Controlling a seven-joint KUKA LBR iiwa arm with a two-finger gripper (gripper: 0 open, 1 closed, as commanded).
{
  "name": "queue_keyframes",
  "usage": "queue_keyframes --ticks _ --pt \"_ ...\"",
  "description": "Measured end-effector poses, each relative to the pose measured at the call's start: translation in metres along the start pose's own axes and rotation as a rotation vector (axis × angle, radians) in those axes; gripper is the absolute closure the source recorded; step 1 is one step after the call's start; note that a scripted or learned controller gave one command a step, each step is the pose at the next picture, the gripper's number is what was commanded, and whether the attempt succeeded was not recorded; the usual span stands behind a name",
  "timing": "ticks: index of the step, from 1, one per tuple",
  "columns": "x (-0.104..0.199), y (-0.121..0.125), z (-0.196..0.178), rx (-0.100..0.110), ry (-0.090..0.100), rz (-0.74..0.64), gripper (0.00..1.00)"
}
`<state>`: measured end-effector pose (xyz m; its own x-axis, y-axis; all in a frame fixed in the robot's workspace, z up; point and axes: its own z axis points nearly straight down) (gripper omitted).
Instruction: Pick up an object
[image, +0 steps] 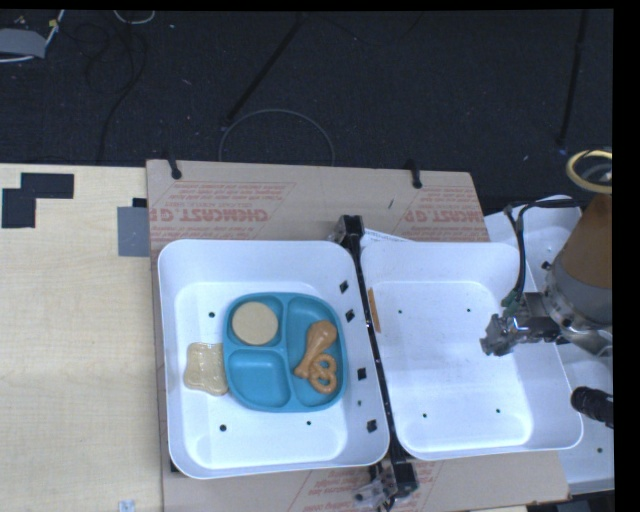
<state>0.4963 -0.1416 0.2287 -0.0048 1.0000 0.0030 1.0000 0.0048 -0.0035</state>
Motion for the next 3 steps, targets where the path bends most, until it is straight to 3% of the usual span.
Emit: queue_keyframes --ticks 2,3 --pt "0.096 0.031 0.015 0.000 -0.002 0.001 1.00" --pt "0.145 0.034 0.022 0.002 -0.001 0.001 1.00"
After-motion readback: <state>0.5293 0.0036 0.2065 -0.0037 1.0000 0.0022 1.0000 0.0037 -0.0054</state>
